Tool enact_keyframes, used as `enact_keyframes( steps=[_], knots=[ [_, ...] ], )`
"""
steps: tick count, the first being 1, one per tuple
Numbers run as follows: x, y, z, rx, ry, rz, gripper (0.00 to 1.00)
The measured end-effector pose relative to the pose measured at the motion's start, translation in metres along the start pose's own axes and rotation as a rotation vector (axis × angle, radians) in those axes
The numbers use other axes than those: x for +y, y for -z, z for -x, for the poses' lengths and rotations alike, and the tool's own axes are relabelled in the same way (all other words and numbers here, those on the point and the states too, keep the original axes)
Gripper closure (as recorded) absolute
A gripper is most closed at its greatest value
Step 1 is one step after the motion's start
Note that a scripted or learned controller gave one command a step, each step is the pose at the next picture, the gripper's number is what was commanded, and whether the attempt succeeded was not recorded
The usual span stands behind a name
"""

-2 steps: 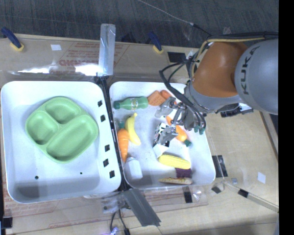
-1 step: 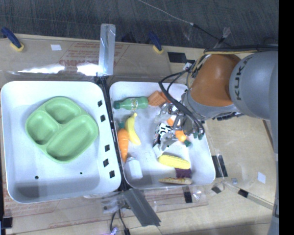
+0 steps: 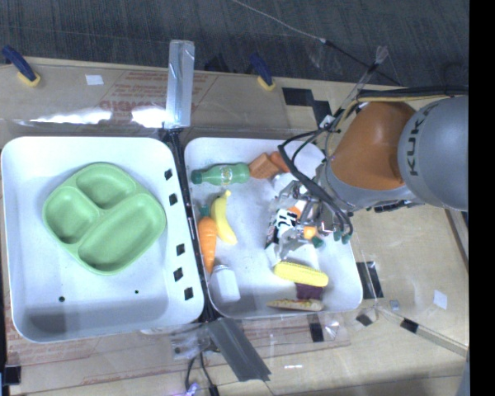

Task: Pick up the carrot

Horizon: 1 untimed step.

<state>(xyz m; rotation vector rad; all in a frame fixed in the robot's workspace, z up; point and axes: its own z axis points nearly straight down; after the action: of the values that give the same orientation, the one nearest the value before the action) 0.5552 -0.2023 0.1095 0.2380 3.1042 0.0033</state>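
On my feed, the left bin (image 3: 16, 221) holds a green divided plate (image 3: 105, 217) and nothing that concerns this job. Just past the divider, in the right bin (image 3: 256, 299), I see the carrot (image 3: 207, 239) lying lengthwise against the bin's left wall, its thick end up near the yellow banana (image 3: 223, 218), which lies just beside it and looks to be touching it. Above those two lies a green bottle (image 3: 221, 174) on its side, with an orange-brown block (image 3: 268, 165) next to it near the back wall. Below the carrot sits a small pale, rounded item (image 3: 225, 280) I cannot identify.

Moving further right, the gripper (image 3: 293, 225) is down inside the bin, over a clutter of small things in its middle, well apart from the carrot. Its tip is tangled visually with cables and a black-and-white patterned piece, so I cannot tell how it is set, and I see nothing that I would call grasped. Just below it lie a corn cob (image 3: 301, 273) and a dark flat strip (image 3: 295, 304) at the front wall. The grey arm with its orange band (image 3: 379, 151) comes in from the right.

My read: the pick is not yet done. The carrot rests on the bin floor, untouched. What remains is the whole job: shifting left to the carrot, closing on it clear of the banana and the wall, and lifting.
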Motion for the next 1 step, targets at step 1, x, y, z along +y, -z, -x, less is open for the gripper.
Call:
enact_keyframes(
  steps=[1],
  knots=[
    [-0.0025,-0.0001,0.0061,0.0,0.257,-0.002,0.0]
  ],
)
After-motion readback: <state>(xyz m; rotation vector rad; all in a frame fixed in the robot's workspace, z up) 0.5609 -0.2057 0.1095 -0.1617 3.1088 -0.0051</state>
